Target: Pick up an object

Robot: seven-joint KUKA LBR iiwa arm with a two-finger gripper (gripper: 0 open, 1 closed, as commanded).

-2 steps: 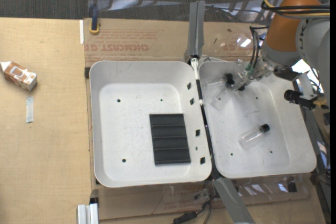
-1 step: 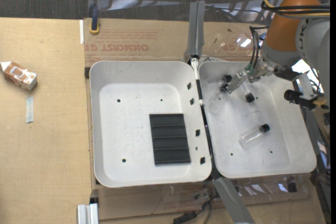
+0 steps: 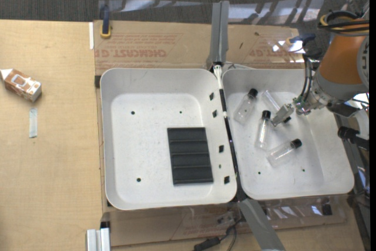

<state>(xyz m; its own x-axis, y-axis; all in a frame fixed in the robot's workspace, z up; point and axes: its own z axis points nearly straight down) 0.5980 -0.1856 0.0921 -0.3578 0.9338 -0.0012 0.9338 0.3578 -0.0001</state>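
Overhead, a small orange-and-white box (image 3: 22, 85) lies on the wooden desk (image 3: 47, 173), well left of the left bin (image 3: 117, 185), which holds a black ribbed block (image 3: 190, 155). Beside it, the right bin (image 3: 329, 182) carries three clear, black-capped vials: one (image 3: 245, 104) near the dividing wall, a second (image 3: 262, 128) just right of it, a third (image 3: 284, 151) lower down. The claw (image 3: 281, 116) hangs just right of the second vial's cap; whether its fingers are spread or pressed together cannot be told.
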